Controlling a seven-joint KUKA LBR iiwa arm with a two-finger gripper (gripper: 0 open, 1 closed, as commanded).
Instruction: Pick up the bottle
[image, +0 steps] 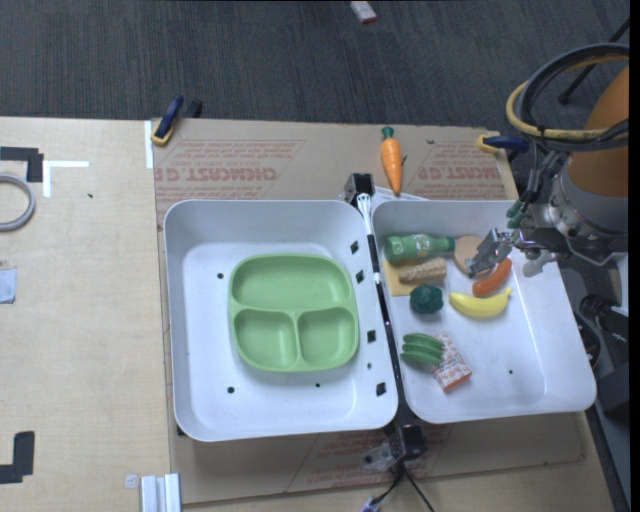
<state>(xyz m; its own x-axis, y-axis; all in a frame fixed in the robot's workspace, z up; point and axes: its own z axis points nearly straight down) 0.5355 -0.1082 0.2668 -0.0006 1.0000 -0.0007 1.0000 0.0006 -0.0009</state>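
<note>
Bottle of green plastic with a paler label (418, 246) lies on its side in the back left part of the right-hand shallow white bin (540, 385), close to the wall that this bin shares with its neighbour. Taking the bottle as the landmark and going left to right: far to its left, beyond the shared wall, the left-hand white bin (195, 300) holds a light green three-compartment plastic plate (294, 313). Behind the bottle, outside the bins on the cardboard-covered table (250, 165), lies an orange toy carrot with a green top (390, 159). Just in front of the bottle sits a tan block (412, 273), and in front of that a dark green round toy vegetable (427, 299). Further forward lie a green ridged toy vegetable (422, 347) and a small red and white packet (450, 368). To the bottle's right and slightly forward is a yellow toy banana (481, 303), touching an orange-red toy (493, 279). The gripper (487, 260) hangs right of the bottle, over that orange-red toy; I cannot tell whether it is apart or together, and the bottle lies apart from it
</note>
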